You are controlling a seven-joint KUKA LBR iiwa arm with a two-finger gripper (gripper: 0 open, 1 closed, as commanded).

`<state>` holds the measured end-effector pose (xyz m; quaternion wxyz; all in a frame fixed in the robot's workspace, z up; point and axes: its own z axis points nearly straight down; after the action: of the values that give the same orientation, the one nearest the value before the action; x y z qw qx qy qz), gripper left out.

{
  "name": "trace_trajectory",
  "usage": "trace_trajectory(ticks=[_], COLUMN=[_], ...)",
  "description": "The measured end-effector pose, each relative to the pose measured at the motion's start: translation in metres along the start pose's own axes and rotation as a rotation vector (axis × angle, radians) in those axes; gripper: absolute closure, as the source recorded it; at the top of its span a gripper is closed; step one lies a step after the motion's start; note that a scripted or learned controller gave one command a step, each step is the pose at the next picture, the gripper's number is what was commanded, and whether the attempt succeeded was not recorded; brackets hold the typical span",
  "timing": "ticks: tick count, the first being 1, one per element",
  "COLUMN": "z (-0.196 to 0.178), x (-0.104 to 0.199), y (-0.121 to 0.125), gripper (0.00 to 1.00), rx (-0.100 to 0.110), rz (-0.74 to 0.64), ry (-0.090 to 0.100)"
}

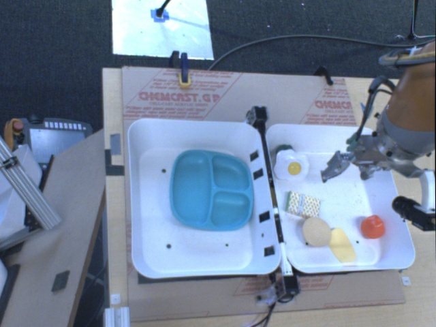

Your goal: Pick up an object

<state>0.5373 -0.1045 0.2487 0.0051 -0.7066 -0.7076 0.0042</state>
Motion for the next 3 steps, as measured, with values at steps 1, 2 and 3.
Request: trace_trajectory(ticks=[1,2,3], z=[-0.004,0.063,0.109], x=[0.0,0.0,0.002], y=[0.002,0.005,0.007], gripper=[0.0,0.0,0.0], rx=[-0.008,-0.003,-0.004], rz=[-0.002,0.0,0.0], ry=[-0.001,0.0,0.001])
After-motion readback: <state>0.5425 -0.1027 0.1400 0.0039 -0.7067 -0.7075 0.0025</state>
